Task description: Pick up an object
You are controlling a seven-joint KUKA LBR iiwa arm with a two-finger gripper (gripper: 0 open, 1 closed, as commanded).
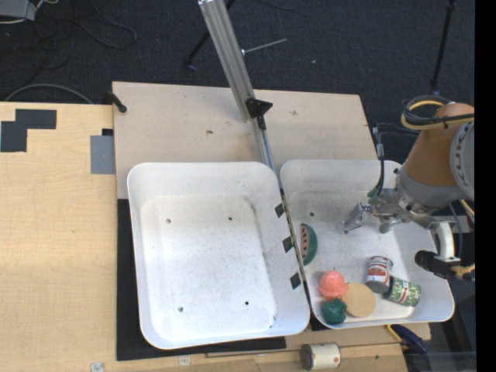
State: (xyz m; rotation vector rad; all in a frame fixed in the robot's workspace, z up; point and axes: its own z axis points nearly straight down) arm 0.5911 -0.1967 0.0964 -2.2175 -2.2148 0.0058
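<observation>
Nearby, watermelon slice against divider.

Dark carpeted floor lay behind the plywood board, with black cables trailing across it at upper left of the board. A slanted aluminium rail rose over the board's far edge. Left of the board sat a light wood-grain tabletop with grey patches.
</observation>
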